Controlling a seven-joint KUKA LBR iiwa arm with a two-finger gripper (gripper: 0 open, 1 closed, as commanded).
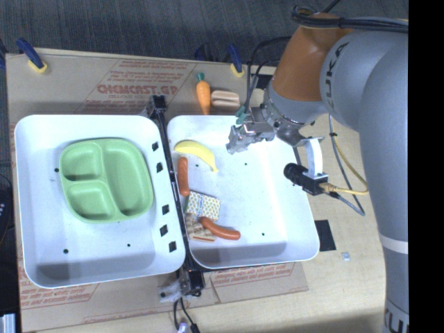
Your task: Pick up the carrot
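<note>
Looking down on the bench, we find the carrot (pixel 202 94) lying outside both bins, on the cardboard just beyond the far rim of the right bin (pixel 277 207), beside a small tan-and-pink block (pixel 225 100). The gripper (pixel 238 141) hangs over the far part of the right bin, near the carrot but apart from it; we cannot tell whether its fingers are apart or together, and we see nothing between them. In the right bin we note a banana (pixel 197 152), two sausages (pixel 183 175) (pixel 222 231), a patterned packet (pixel 203 205). The left bin (pixel 35 207) bears a green divided plate (pixel 106 180)
</note>
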